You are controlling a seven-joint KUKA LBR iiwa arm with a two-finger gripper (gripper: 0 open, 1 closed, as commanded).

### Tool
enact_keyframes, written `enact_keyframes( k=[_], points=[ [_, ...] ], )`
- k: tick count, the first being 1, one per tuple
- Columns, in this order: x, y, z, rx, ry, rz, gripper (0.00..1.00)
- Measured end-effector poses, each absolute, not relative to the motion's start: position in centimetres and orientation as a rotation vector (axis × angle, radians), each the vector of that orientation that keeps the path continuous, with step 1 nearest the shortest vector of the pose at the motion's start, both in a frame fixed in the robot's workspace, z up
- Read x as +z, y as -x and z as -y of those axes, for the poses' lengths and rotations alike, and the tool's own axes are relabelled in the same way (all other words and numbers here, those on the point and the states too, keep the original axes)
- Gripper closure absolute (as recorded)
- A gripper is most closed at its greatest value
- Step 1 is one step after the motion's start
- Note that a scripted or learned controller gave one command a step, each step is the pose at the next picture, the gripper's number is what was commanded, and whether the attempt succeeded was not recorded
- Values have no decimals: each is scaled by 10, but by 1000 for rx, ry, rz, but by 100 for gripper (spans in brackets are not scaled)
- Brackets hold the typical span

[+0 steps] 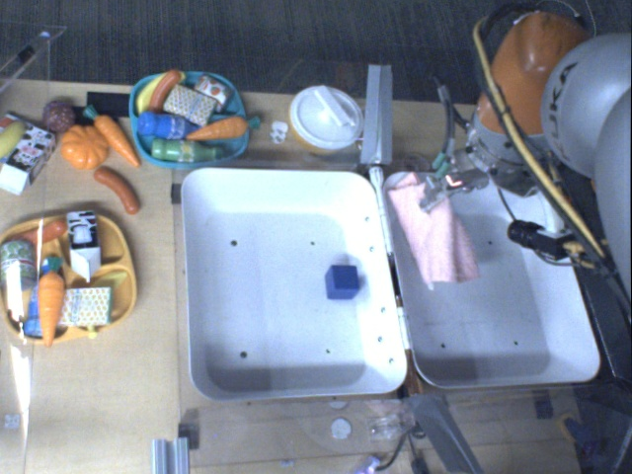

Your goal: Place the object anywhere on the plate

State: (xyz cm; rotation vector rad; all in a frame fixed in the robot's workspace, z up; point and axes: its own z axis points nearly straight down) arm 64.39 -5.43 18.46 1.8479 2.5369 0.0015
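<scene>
At the far left edge of the bench, a yellow tray (120, 255) holds toy food, among it a carrot (49, 299) and small printed cartons. Farther back lie a toy pumpkin (83, 147), a loose carrot (120, 140) and a sausage (118, 189), all out on the bench top. Beside them, a blue bowl (236, 147) is heaped with more toy food, including a banana and a blue bottle (161, 126). To its right, at the far side, stands a white lidded container (326, 118).

The left bin (237, 363) holds a small blue cube (343, 281), right of its middle and well apart from the walls.

In the right bin (513, 354), a pink cloth (437, 235) lies along the far left part, its upper end lifted toward the gripper (441, 188). The gripper hangs over that far left corner, and the top of the cloth appears pinched between its fingers, though the contact is small and partly hidden by cables. The grey arm (583, 107) with its orange band (528, 52) reaches in from the right, black and yellow cables looping over the bin.
</scene>
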Motion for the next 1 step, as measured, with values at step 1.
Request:
enact_keyframes(
  k=[1],
  points=[
    [225, -645, 52, 4, -1836, -2544, 100]
  ],
)
